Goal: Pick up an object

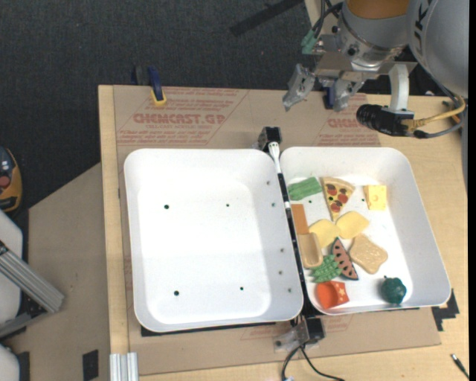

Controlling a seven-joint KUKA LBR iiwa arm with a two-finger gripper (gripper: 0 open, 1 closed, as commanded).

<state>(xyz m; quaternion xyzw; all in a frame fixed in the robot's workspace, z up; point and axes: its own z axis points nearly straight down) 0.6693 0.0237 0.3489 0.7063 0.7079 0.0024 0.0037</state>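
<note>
Pincer [316, 85] hovering above the desk, fingers apart and gripping nothing; pizza slice [338, 195] lying toward six o'clock, long axis pointing twelve-to-six.

Grey KUKA arm [439, 30] with rounded casing, orange band [378, 7] above the wrist, silver metal pincer [321, 89] with two stubby grey fingers, black cable trailing behind

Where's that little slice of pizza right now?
The pizza slice lies in the right-hand bin, near its back edge, between the green piece and the yellow cheese wedge.
</note>
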